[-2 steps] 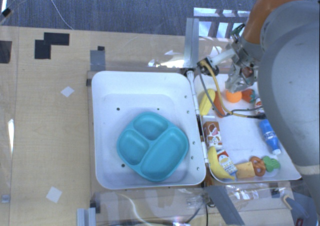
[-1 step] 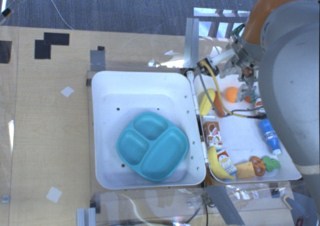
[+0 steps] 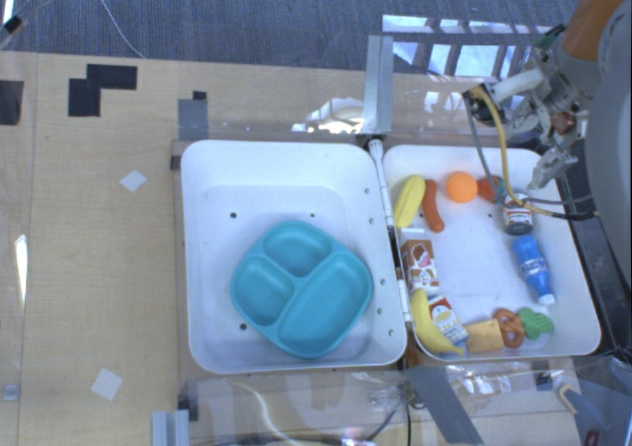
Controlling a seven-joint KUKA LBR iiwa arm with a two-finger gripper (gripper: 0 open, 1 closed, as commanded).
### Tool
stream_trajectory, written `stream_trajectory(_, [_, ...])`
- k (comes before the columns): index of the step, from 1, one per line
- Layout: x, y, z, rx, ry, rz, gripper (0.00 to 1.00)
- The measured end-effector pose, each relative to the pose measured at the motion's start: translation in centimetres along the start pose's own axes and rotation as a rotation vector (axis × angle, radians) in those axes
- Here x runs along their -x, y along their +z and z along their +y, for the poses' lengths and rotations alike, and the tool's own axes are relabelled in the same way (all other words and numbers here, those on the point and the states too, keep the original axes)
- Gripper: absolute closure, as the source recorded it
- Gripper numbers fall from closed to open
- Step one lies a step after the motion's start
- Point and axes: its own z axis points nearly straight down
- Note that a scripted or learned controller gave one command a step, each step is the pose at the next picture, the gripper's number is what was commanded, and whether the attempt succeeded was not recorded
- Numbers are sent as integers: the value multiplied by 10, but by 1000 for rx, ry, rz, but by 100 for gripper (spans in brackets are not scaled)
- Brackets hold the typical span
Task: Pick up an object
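Note:
The right bin (image 3: pixel 464 247) holds several toy foods. A yellow corn cob (image 3: pixel 409 200), a red sausage (image 3: pixel 433 205) and an orange ball (image 3: pixel 460 186) lie at its back. A small dark jar (image 3: pixel 517 217) and a blue bottle (image 3: pixel 531 266) lie along its right side. A milk carton (image 3: pixel 422 261), a banana (image 3: pixel 430 321), a pretzel (image 3: pixel 506 328) and a green broccoli piece (image 3: pixel 539 321) sit toward the front. My gripper (image 3: pixel 549 160) hangs above the bin's back right corner, just up and right of the jar, with nothing seen in it.
The left bin (image 3: pixel 212 237) holds a blue divided plate (image 3: pixel 301 286). Yellow and black cables (image 3: pixel 502 153) hang from the wrist over the right bin's back edge. A metal frame (image 3: pixel 380 79) stands behind the bins.

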Motion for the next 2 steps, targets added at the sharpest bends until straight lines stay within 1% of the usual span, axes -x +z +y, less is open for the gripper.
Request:
stream_trajectory(1, [30,156,-39,-2,-182,1,0])
stream_trajectory(2, [17,97,24,-1,-136,1,0])
